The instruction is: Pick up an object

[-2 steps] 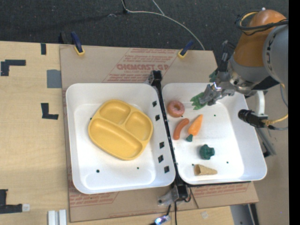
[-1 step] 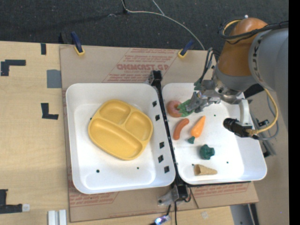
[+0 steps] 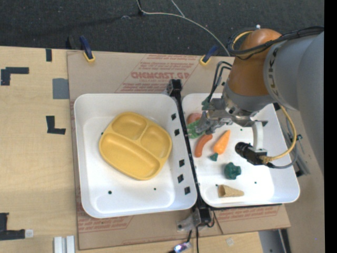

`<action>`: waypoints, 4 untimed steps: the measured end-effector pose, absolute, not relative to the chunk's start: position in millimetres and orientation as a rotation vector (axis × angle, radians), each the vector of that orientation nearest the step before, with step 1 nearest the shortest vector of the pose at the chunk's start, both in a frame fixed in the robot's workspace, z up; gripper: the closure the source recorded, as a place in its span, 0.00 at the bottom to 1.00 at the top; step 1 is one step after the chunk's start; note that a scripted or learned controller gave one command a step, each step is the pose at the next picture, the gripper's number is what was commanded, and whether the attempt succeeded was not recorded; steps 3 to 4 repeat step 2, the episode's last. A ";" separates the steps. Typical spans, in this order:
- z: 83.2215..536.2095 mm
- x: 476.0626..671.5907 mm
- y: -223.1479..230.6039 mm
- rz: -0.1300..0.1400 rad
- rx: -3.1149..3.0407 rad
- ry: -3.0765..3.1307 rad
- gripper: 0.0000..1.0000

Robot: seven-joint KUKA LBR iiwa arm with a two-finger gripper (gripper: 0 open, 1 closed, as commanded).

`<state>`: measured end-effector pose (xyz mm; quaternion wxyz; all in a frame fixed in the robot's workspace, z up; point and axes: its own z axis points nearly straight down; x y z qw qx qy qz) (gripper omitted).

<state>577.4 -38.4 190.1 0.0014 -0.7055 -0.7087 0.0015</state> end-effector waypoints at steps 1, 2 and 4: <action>190.6 558.4 20.0 0.003 -2.212 -2.225 1.00; 195.1 548.0 74.5 0.001 -2.210 -2.228 1.00; 195.1 548.0 74.5 0.001 -2.210 -2.228 1.00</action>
